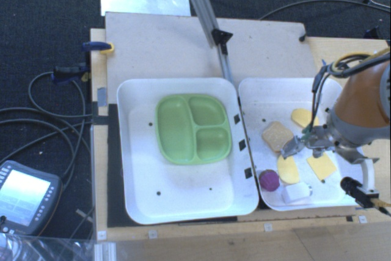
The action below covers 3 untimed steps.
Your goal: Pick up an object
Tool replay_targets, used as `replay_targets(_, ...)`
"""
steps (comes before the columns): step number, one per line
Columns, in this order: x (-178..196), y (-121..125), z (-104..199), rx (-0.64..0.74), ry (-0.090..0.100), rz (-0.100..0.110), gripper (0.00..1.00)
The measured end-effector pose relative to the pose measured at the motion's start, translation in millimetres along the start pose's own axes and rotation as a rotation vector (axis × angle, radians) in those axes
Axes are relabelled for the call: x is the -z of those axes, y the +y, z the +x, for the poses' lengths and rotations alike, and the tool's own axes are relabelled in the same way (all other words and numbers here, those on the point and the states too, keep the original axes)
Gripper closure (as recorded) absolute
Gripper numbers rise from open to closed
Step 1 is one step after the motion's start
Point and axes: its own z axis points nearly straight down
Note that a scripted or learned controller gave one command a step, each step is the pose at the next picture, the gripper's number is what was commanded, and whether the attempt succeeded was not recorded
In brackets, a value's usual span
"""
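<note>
The desk [159, 46] carries two shallow white bins side by side; the left bin [140, 186] holds a green divided plate [193, 129] with three compartments, lying flat toward the bin's upper middle; the right bin [269, 91] holds the small objects; a tan, bread-like piece [277, 136] lies near its middle, a yellow piece [301, 117] sits above and to the right of it, another yellow piece [288, 170] lies just below the tan one, a third yellow piece [322, 166] lies further right, a round purple object [269, 180] rests near the bin's lower left corner, and a white block [296, 192] sits just beside it at the lower edge; the arm, grey with its orange band [363, 101], reaches over the right bin; the claw [293, 147] hangs between the tan piece and the lower yellow piece, close above them; whether its fingers are apart or together cannot be told, and nothing shows between them; a handheld pendant with a lit screen [24, 192] lies on the floor at the left, its screen text too small to read; no brand or label is legible anywhere.
</note>
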Motion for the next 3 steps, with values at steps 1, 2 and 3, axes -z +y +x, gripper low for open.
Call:
replay_targets(1, 13.3, 2.1, 0.2, 0.002, -0.001, -0.007, 1.0)
replay_targets(2, 58.7, -1.4, -3.3, 0.004, -0.003, -0.01, 1.0)
replay_targets(3, 100.4, 0.7, -3.5, 0.006, -0.003, -0.011, 1.0)
